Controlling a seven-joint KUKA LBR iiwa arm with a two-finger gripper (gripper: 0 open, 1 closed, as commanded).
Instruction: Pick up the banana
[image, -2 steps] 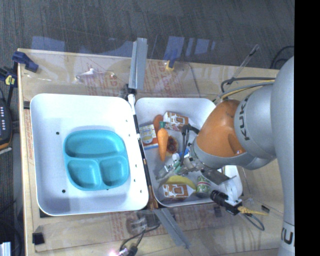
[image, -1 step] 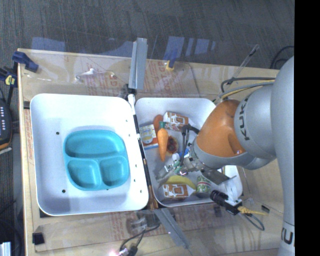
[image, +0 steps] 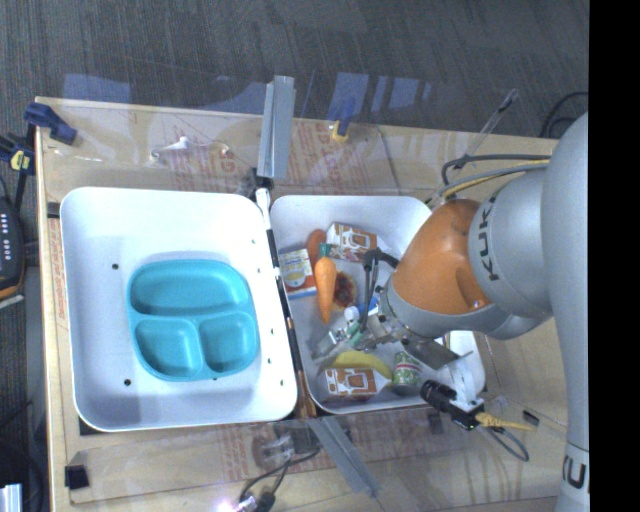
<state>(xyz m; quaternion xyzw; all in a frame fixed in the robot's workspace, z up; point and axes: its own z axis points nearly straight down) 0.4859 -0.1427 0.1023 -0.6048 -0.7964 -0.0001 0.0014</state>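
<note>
Two shallow white bins side by side on pale wooden surface (image: 150, 455), smooth moulded plastic, rounded corners. Left bin (image: 90, 300): holds one turquoise divided tray (image: 192, 318), glossy, three compartments, soft rounded outline. Right bin (image: 400, 212): crowded with small items. Long tapered orange carrot (image: 325, 285), matte, lying roughly lengthwise near bin's left wall; second smaller orange piece (image: 315, 243) just above it. Two small printed cartons, brown and white: one (image: 352, 241) at upper part of bin, one (image: 350, 382) at lower edge; print too small to read. Small pale container (image: 294, 268) against left wall. Green can (image: 405, 372) near lower right.

Banana (image: 362, 361): yellow, curved, smooth skin, lying low in right bin, just above lower carton, beside green can.

Arm: grey glossy casing, bulbous orange band (image: 440, 272) over right bin, letters "KU" legible on grey shell. Tool (image: 372, 318) reaching down below orange band, just above banana, amid clutter; finger spacing cannot be told, contact with banana cannot be told.
</note>
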